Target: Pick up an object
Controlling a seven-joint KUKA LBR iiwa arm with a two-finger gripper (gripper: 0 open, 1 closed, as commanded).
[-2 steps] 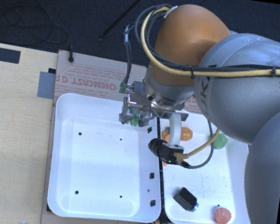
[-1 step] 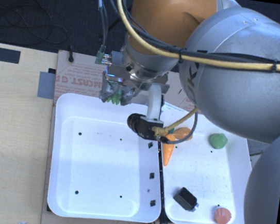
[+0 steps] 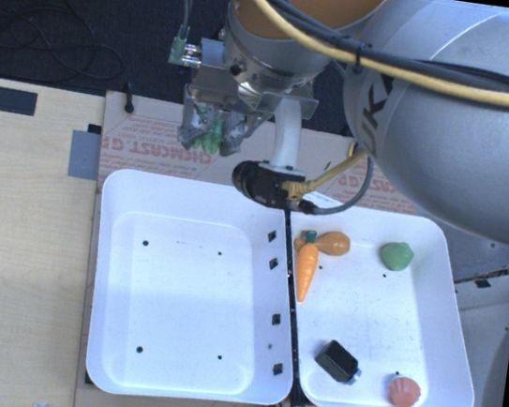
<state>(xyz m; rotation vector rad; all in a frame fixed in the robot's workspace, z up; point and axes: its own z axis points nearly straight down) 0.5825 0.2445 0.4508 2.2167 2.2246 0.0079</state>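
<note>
I have the jaws (image 3: 211,134) hanging above the far rim of the left bin (image 3: 119,225), and there's something green between the fingers; I can't tell what it is, or whether they're clamped on it. The right bin (image 3: 448,369) holds a carrot (image 3: 304,270), an orange piece (image 3: 334,244), a green lump (image 3: 396,256), a black block (image 3: 338,361) and a pinkish ball (image 3: 404,392). They look light, hard and smooth, so likely slippery; I'd take the carrot across its thick end. The worktop (image 3: 10,256) is pale board, with cables behind.

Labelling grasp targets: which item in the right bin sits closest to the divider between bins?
The long orange carrot toy with a green top; it lies right along the divider. The black block, green lump and pink ball lie farther right.
</note>
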